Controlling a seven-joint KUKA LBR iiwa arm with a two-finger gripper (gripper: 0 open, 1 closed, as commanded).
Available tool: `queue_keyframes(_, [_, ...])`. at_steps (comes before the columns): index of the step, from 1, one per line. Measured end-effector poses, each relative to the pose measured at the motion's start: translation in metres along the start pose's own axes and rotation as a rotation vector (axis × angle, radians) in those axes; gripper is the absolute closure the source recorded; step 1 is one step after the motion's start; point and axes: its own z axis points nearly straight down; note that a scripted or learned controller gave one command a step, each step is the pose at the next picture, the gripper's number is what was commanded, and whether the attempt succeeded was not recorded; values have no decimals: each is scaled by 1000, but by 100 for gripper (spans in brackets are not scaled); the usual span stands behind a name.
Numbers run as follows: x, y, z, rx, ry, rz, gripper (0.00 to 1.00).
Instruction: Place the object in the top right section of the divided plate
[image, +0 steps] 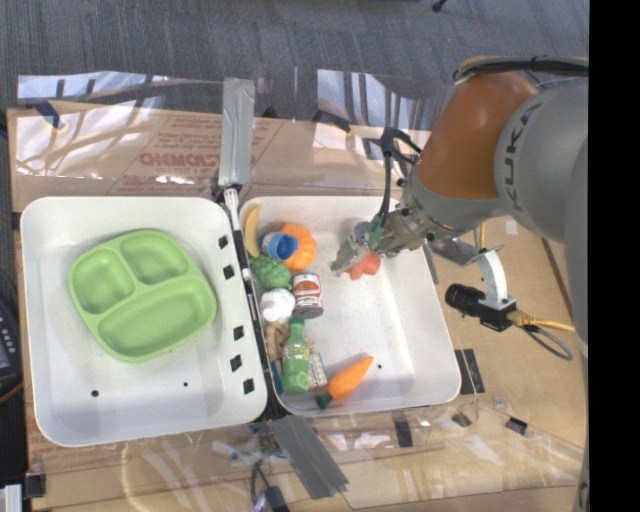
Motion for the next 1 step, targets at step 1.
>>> queue_keyframes(1, [19,3,43,3,3,-373,100])
